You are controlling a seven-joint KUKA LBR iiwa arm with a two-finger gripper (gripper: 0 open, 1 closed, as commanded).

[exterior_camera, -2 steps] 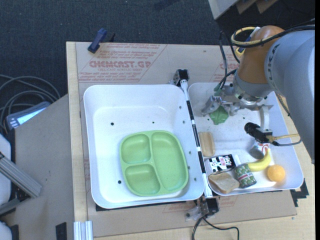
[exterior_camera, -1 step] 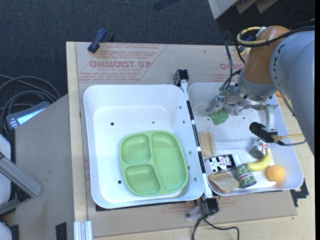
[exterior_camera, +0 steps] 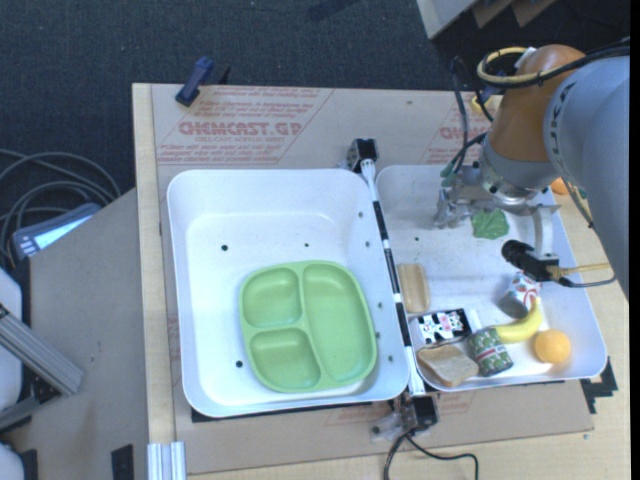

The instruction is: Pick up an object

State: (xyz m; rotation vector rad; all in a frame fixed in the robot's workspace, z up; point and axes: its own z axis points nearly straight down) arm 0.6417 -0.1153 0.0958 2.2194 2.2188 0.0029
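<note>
The bench (exterior_camera: 250,118) carries two white bins. In the right bin (exterior_camera: 420,193), the gripper (exterior_camera: 462,208) hovers beside a green object (exterior_camera: 490,224); grip state: cannot tell. Approach step; next, descend squarely onto it.

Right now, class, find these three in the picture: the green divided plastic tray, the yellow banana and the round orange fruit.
green divided plastic tray (exterior_camera: 306,325), camera view, ridge between its compartments.
yellow banana (exterior_camera: 524,326), camera view, middle of its curve.
round orange fruit (exterior_camera: 552,348), camera view, centre of its skin.
</note>
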